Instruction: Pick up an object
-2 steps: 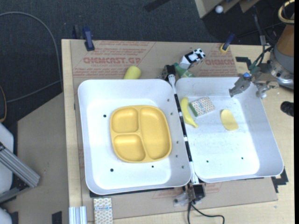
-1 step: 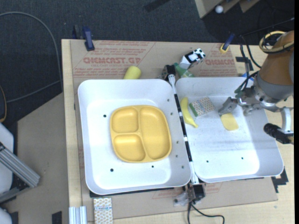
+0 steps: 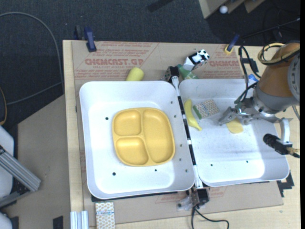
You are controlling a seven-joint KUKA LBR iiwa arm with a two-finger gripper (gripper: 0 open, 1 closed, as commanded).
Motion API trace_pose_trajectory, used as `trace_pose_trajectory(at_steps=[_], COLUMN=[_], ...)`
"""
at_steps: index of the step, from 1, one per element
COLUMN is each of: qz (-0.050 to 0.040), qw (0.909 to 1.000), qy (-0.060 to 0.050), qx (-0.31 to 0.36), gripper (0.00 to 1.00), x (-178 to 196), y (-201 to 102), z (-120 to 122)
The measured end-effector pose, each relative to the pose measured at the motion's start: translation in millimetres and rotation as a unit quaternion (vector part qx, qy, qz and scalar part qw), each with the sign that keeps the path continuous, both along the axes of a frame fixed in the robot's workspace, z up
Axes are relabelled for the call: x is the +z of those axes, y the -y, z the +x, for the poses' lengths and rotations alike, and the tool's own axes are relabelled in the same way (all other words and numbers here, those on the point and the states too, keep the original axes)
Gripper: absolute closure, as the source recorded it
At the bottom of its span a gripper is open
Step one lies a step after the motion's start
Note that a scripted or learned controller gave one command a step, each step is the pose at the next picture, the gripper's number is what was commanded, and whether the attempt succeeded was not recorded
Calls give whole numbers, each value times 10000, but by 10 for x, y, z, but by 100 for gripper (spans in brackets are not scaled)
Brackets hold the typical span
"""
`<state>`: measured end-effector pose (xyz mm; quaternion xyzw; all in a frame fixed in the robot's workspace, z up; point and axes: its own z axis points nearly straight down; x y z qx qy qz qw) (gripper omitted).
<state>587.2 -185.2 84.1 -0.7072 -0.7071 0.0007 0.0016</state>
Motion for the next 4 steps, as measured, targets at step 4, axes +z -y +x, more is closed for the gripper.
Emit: trace_pose_trajectory(at_steps=[4], qz=[-8], qw=[10000], qy=[26], qx=[8], gripper=[100], x=[263], y=[-312], z=[90])
